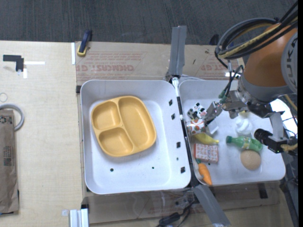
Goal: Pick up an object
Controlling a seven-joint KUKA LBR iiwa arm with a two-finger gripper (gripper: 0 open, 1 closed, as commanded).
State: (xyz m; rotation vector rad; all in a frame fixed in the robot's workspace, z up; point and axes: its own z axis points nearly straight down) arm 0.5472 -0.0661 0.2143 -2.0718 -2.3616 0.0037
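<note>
In the right bin [270, 174], near its left wall: black-and-white toy [196, 111], then banana [206, 138], red box [207, 152] and carrot [204, 174] lower down. Gripper [215, 111] just beside the toy, on its right; open or closed, impossible to tell. Green bottle [244, 142] further right. In the left bin [94, 174], yellow divided plate [123, 126].

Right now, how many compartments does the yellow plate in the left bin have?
3. The yellow plate has one small compartment at upper left, one at lower left, and one long compartment along its right side. None is hidden.
</note>
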